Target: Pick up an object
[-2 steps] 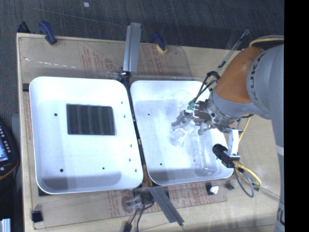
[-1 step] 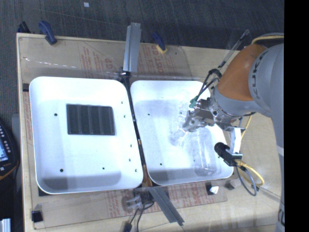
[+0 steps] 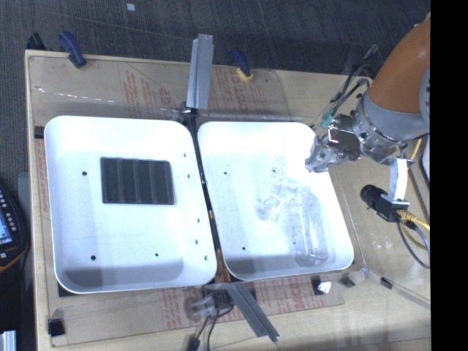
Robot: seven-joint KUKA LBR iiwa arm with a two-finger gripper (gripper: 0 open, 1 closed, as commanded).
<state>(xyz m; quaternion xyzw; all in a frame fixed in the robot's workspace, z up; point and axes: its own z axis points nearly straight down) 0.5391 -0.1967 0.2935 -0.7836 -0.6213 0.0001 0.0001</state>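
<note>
A clear plastic bottle [image 3: 308, 229] lies in the right bin [image 3: 241, 262], its length running toward the front right corner. Beside it, more to the middle of that bin, lies a clear crumpled plastic piece [image 3: 273, 196]. A dark grey ribbed rectangular block [image 3: 137, 180] rests flat in the left bin [image 3: 117, 276]. My gripper [image 3: 319, 159] hangs over the right bin's far right rim, above and to the right of the clear things, with nothing seen between its fingers.
A metal bar [image 3: 199, 72] stands upright behind the seam between the bins. Blue clamps [image 3: 72, 48] hold the bench's back edge. The arm [image 3: 398, 86] reaches in from the right, with cables trailing beside the right bin.
</note>
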